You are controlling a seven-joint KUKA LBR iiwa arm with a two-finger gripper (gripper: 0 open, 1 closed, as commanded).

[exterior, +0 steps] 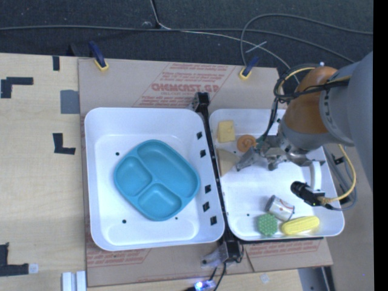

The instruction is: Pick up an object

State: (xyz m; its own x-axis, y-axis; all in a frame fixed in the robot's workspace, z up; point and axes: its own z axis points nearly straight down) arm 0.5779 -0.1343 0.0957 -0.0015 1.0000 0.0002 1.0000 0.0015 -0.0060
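Spanning wooden bench (36,180) – cardboard sheet (182,83), two white bins (97,126) – dark carpet (73,11) behind; tool (257,157) spread wide, holding nothing

I see a wooden bench (36,180) carrying a cardboard sheet (176,83); two white bins (97,126) sit on the sheet.

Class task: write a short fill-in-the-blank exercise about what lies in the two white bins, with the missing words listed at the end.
1. The blue divided plate lies in the ____ bin.
2. The corn cob in the right bin is coloured ____.
3. The round green object lies just ____ of the corn cob.
4. The gripper hangs over the ____ bin.

Missing words: left; yellow; left; right
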